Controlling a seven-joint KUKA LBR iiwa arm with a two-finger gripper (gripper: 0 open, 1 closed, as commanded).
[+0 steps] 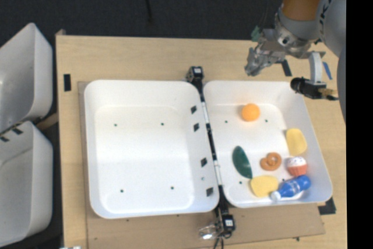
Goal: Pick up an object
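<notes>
While the arm hangs over the far right of the bench, these lines set out what can and cannot be made out.

Arm: grey with an orange band, cut off by the top and right edges; only the wrist and tool are seen.
Gripper (pixel 255 67): above the bench just beyond the far rim of the right bin (pixel 274 86), over bare wood; its tips are small, dark and blurred, and whether they are spread or pressed together cannot be told. Nothing is seen between them.
Orange ball (pixel 250 112): alone in the far half of the right bin, apart from everything else.
Dark green piece (pixel 242 161): elongated, lying slantwise near the divider; its kind is unclear.
Orange ring-shaped piece (pixel 271 161): just right of the green piece; detail too small to read.
Yellow oblong piece (pixel 296 140): by the bin's right wall.
Red-and-white piece (pixel 297 167): just nearer than the yellow oblong; shape hard to make out.
Yellow flat piece (pixel 263 185): near rim, touching the blue one.
Blue-and-white piece (pixel 292 188): near right corner, outline blurred.
Left bin (pixel 93 125): white, beside the right bin, joined at a clipped divider.
White containers (pixel 23 125): at the far left, cut off by the frame.
</notes>
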